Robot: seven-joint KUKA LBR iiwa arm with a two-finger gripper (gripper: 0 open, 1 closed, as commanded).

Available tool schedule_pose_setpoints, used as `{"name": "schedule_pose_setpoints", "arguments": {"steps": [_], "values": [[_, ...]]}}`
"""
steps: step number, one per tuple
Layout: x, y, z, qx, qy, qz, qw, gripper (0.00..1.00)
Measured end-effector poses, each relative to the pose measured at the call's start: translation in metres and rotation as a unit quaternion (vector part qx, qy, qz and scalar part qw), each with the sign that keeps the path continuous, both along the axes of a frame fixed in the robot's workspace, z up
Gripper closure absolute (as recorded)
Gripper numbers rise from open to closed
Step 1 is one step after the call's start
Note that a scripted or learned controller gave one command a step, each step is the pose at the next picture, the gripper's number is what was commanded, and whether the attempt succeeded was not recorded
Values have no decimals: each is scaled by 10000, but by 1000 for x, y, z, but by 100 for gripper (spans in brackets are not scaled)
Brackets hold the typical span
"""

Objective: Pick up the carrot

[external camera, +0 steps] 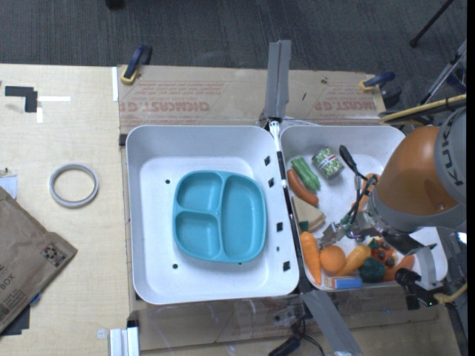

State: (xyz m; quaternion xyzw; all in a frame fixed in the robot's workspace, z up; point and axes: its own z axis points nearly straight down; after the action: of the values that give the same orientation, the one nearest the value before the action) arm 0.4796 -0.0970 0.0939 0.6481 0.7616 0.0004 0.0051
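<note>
The carrot is an orange taper lying lengthwise along the left wall of the right bin, near its front. My gripper hangs low over the front half of that bin, below the arm's orange band. It is just right of the carrot's upper end and above an orange ball. Nothing shows between it and the carrot, which rests on the bin floor.
Crowding the right bin are a green vegetable, a red sausage-like piece, a green packet, a black spoon, a bread slice and small items at the front. The left bin holds a teal divided plate.
</note>
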Motion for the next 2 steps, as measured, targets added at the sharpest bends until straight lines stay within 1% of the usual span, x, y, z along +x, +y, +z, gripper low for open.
{"name": "schedule_pose_setpoints", "arguments": {"steps": [1, 2], "values": [[-1, -67, 59, 2, 35, 3933, 9194, 0], [-2, -70, 3, 23, 44, 1407, 9900, 0]]}}
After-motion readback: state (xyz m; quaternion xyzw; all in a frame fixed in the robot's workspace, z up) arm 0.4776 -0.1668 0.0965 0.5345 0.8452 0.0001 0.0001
